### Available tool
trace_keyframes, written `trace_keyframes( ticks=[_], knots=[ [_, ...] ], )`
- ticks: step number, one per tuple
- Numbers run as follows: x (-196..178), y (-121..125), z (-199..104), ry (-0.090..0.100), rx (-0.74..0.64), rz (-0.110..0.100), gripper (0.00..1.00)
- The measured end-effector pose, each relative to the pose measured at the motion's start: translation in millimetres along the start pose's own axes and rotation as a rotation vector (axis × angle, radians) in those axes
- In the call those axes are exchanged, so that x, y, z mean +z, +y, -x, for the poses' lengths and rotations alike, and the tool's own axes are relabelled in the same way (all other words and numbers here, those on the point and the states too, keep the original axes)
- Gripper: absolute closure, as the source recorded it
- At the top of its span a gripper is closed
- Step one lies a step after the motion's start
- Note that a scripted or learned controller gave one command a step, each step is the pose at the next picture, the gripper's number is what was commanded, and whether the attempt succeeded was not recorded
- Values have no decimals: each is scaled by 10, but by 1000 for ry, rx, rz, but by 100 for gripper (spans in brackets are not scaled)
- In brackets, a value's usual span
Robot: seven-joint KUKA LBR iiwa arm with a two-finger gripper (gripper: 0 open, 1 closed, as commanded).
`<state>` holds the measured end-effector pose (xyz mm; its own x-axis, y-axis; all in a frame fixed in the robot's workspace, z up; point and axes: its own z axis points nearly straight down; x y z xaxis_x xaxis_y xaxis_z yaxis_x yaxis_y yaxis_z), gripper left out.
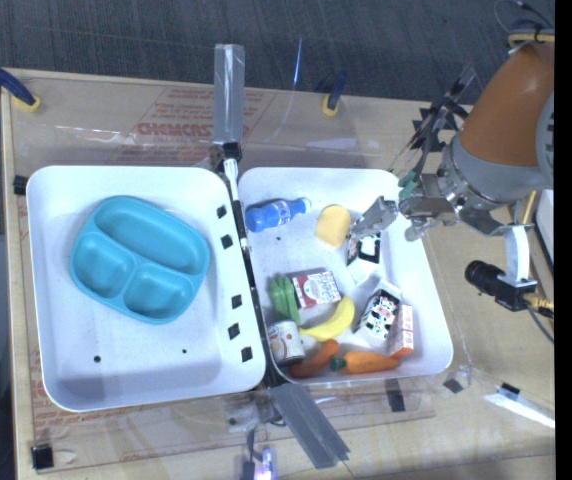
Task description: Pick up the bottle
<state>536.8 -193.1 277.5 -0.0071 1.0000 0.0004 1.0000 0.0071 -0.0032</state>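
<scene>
Even, fairly bright overhead light washes both white bins (126, 193) nearly to glare, with only soft shadows along their inner walls. The dark floor across the top of the frame looks grainy, and detail is slightly soft throughout.

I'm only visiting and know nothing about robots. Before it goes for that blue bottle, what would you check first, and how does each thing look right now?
1. Bottle in plain sight, lying on its side in the right bin near the divider: ok.
2. Nothing on top of the bottle: ok.
3. Room around it: the yellow lemon lies to one side, apart from it: ok.
4. Gripper over the bottle: not ok, it sits past the lemon, toward the bin's right side.
5. Gripper free of any load: cannot tell.
6. Blue plate in the left bin, out of the path: ok.
</scene>
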Motion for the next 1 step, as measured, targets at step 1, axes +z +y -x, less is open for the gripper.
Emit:
trace_keyframes(
  ticks=[1],
  knots=[
    [731,582,-1302,1,248,-4,0]
  ],
)
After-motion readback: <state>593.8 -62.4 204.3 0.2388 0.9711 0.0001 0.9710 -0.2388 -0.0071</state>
